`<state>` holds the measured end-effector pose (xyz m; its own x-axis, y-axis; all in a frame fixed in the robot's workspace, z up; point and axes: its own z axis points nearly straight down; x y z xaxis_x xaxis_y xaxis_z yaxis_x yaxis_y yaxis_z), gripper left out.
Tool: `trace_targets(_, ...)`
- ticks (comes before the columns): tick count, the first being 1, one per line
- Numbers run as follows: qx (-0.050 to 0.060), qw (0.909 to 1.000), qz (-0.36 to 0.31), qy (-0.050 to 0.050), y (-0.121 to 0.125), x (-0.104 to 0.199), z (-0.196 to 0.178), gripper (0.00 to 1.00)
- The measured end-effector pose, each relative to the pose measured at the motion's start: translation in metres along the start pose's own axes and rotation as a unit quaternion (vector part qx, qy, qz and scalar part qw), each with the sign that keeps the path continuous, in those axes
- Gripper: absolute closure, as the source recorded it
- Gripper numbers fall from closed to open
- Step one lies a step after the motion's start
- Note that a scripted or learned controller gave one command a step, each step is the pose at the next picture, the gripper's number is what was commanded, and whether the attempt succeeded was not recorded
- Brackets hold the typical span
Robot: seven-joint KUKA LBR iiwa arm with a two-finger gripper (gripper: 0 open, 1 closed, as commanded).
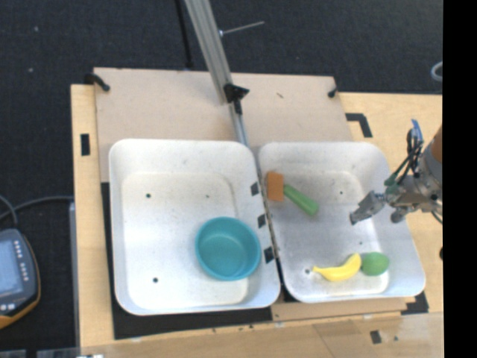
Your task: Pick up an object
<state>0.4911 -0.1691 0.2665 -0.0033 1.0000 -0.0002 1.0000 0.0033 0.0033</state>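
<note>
Banana, yellow and curved, is lying near the front edge of the right bin, with a green round object touching or just beside its right end, close to that bin's front right corner. Either one looks like a fair candidate for the pick, since both are sitting clear of the walls enough for fingers to come down around them. A green-handled tool with an orange head is resting against the right bin's left wall, the orange end pressing near the divider, which would be making it an awkward grasp. A teal bowl is sitting in the left bin, toward its front right corner, well apart from the arm.

The gripper is hanging over the right bin's right edge, above and behind the banana and the green object, with nothing between its fingers; whether they are spread or closed I cannot tell from this slant. Judging by its place, the arm is probably lining up for a descent, and no object is being lifted yet.
</note>
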Motion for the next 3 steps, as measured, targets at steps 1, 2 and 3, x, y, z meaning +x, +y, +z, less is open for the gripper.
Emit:
trace_targets(1,0.0,1.0,0.001,0.0,0.0,0.0,0.0,0.0)
trace_targets(2,0.003,1.0,0.003,0.0,0.008,0.004,0.049,0.0)
trace_targets(3,0.003,1.0,0.002,-0.001,0.007,-0.006,0.096,0.0)
